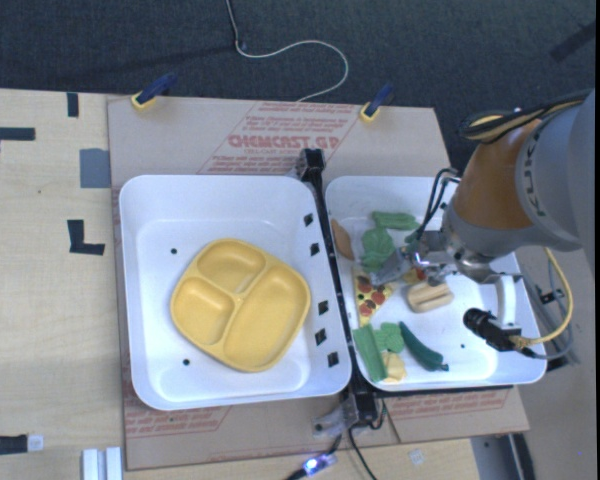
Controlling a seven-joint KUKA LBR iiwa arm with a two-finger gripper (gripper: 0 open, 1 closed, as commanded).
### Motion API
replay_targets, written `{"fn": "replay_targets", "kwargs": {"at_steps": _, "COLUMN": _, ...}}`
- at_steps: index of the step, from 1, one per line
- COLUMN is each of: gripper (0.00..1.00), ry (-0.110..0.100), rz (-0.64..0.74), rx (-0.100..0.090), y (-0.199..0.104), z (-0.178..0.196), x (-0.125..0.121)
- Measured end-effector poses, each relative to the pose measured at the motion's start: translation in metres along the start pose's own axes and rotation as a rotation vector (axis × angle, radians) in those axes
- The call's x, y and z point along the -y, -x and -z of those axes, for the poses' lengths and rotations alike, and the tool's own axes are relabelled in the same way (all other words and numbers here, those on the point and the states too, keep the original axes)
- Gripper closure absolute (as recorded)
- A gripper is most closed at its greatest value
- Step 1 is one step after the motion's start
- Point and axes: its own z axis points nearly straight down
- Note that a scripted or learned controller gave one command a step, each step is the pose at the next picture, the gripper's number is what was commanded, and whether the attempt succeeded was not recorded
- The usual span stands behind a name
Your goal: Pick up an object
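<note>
The right bin (480, 368) holds several toy foods: green leafy pieces (390, 220), a pizza slice (370, 296), a tan bread-like block (429, 297), a dark green pod (421, 347) and a green and yellow piece (382, 350). My gripper (405, 263) is low in this bin, just above the tan block and beside a green piece (378, 247). The wrist covers its fingers. The left bin (150, 218) holds a yellow divided plate (240, 304).
The grey arm with its orange band (495, 183) reaches in from the right over the right bin's far side. A black divider (325, 268) separates the bins. Cables (540, 338) hang at the right rim. Cardboard (280, 138) lies under both bins.
</note>
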Motion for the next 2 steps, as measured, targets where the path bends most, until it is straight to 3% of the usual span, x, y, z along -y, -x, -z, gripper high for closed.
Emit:
{"fn": "replay_targets", "kwargs": {"at_steps": 1, "gripper": 0.00, "ry": 0.005, "rz": -0.002, "rx": 0.000, "y": 0.000, "z": -0.024, "x": -0.002}}
{"fn": "replay_targets", "kwargs": {"at_steps": 2, "gripper": 1.00, "ry": 0.005, "rz": 0.001, "rx": -0.005, "y": -0.002, "z": -0.013, "x": -0.002}}
